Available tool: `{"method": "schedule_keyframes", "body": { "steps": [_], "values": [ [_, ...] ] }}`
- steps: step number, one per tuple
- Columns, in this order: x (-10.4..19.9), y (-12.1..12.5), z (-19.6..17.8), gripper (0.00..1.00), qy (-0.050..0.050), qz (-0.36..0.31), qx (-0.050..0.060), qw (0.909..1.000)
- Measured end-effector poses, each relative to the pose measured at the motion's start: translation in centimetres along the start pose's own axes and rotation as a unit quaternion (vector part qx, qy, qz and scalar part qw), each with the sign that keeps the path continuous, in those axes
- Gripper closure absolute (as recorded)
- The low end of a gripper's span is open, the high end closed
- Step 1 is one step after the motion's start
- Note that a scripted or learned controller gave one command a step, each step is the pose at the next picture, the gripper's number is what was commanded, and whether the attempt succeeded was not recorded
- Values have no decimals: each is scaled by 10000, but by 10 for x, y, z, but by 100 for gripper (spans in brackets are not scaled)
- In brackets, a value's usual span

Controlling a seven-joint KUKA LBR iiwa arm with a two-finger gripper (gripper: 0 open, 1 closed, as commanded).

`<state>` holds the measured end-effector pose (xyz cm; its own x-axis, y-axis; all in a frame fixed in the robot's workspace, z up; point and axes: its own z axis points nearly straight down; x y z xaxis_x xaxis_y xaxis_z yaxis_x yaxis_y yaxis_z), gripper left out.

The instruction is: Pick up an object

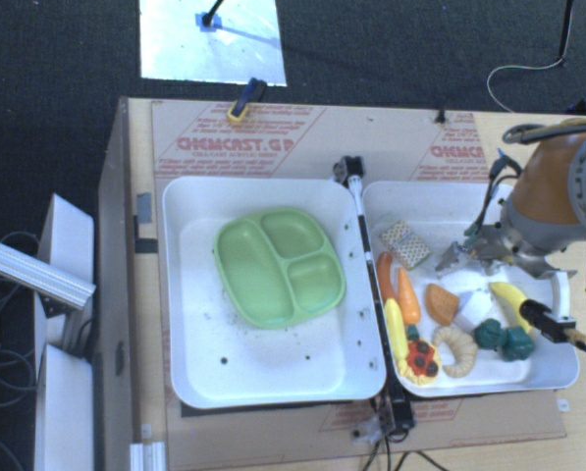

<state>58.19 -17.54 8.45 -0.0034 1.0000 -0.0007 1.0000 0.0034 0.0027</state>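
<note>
The left bin [199,361] holds one thing — a green divided plate [279,266], lying flat near its middle. The right bin [558,366] is crowded with toy food: a carrot [407,295] and a yellow corn cob [396,328] along its left wall, a checkered block [404,242] behind them, then an orange wedge [442,303], a ring-shaped pastry [456,349], a banana [509,298] and green broccoli [503,338]. The gripper [466,254] sits low over the bin's back right — whether it is released or clenched, I cannot tell.
</note>
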Motion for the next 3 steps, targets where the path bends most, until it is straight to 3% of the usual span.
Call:
{"method": "schedule_keyframes", "body": {
  "steps": [1,2,3],
  "values": [
    [0,1,-11,100,-3,-3,-11,10000],
    [0,1,-11,0,-2,-2,-10,10000],
    [83,32,0,0,4,-1,2,10000]
  ]
}}
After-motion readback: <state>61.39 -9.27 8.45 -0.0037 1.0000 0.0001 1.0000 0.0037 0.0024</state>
